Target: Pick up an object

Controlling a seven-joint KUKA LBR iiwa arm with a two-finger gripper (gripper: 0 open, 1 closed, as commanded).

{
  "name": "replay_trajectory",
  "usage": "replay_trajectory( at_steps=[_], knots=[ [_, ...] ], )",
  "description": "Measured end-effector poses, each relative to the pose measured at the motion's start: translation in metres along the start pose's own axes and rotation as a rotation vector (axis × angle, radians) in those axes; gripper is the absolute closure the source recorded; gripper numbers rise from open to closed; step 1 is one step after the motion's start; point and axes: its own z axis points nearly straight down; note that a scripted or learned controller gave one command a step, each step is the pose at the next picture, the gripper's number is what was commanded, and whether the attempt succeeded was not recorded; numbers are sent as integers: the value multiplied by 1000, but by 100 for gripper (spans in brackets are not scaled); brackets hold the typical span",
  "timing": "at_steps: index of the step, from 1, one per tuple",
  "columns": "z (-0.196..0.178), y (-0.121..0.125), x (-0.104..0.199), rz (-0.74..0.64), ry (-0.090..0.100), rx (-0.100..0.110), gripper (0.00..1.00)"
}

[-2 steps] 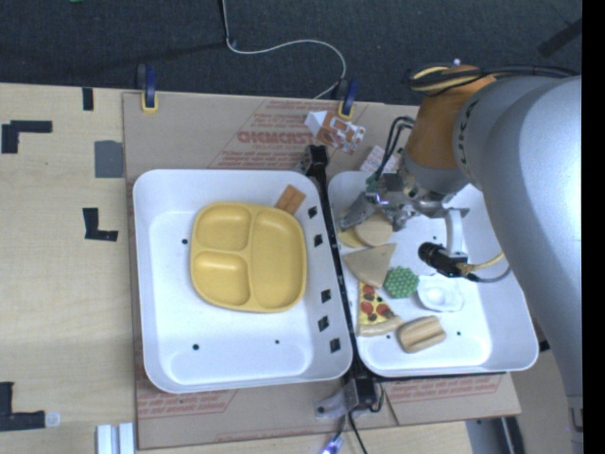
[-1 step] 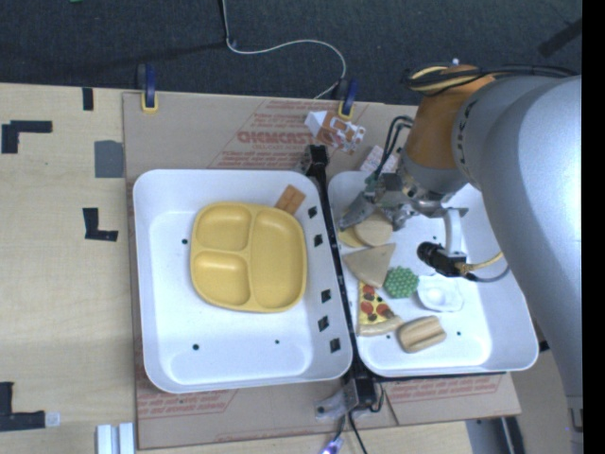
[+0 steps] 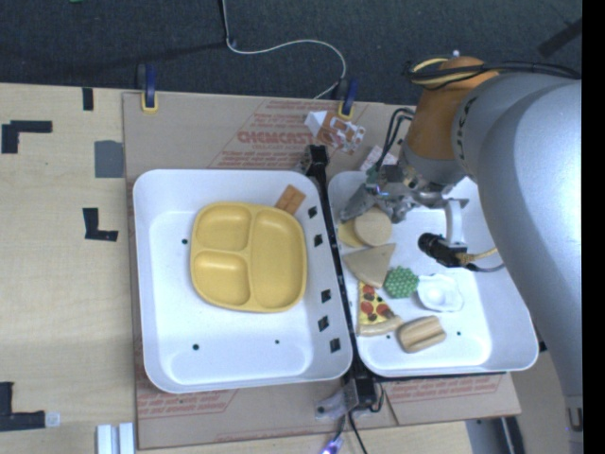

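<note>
My gripper [image 3: 375, 208] hangs low over the back left corner of the right bin [image 3: 506, 334]. It is open, with its fingers spread to either side of the top of a round cream bun [image 3: 371, 229]; nothing is held between them. In front of the bun lie a pale cheese wedge [image 3: 374, 262], a green knobbly piece [image 3: 401, 281], a pizza slice [image 3: 375, 312], a white piece [image 3: 440, 294] and a tan bread roll [image 3: 421, 333].
The left bin [image 3: 161, 253] holds a yellow divided plate [image 3: 250, 256] and a small brown block [image 3: 289, 199] by its back wall. A divider wall [image 3: 327, 253] separates the bins. The arm covers the right bin's back right part.
</note>
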Motion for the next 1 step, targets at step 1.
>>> replay_trajectory(
  at_steps=[1],
  knots=[
    [0,-3,6,1,-1,2,0]
  ],
)
